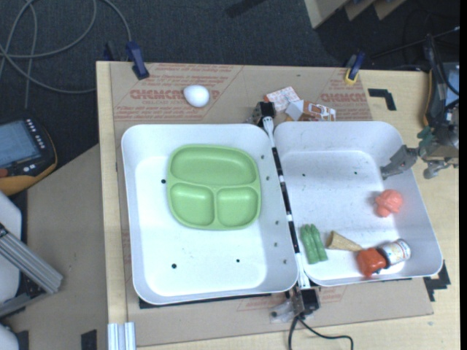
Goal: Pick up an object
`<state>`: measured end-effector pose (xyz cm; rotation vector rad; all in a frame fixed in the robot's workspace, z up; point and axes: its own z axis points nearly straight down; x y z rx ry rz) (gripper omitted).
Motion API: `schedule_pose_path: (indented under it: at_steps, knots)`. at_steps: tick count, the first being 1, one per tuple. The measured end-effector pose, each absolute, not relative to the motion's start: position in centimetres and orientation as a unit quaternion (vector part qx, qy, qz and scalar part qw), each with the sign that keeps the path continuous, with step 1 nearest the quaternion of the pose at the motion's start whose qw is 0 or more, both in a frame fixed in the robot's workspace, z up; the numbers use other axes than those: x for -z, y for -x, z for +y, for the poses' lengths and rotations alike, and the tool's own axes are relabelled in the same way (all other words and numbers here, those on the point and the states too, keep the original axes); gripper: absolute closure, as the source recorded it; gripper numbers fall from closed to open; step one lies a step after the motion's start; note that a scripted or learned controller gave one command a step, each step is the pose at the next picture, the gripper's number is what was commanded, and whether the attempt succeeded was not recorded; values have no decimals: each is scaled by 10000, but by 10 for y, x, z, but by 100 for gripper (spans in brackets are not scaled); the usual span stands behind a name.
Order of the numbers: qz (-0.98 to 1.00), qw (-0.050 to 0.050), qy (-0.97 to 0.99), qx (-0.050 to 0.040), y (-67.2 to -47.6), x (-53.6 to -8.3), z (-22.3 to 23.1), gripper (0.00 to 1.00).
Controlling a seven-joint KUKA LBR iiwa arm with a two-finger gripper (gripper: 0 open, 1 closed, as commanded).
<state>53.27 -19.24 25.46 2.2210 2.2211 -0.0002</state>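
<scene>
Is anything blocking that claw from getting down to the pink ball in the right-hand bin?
Nothing visible does. The claw hangs at the right bin's far right edge, and the pink ball lies just in front of it on bare white floor. The other toys sit nearer the bin's front edge, off that path.

The bench (109,195) is a pale board with red printed lettering along its far edge, held by two blue clamps (136,58) at the back corners. Two shallow white bins rest on it side by side — the left bin (146,268) and the right bin (321,133). Beyond them lie a white egg-shaped object (195,95) and some small printed packets (295,105) — near the bins' far rims.
</scene>
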Motion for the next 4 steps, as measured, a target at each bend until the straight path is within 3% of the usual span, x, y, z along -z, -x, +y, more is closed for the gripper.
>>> schedule_pose_path:
  at_steps: [1,2,3,4]
  knots:
    - [7070,-8,-7072,6,-558,-172,-224,0]
    - [7081,-31,-7061,-10,-550,-84,-215,0]
    - [7073,-2,-7069,-3,-550,-95,-217,100]
    - [7083,8,-7059,-18,-620,-148,-131,100]
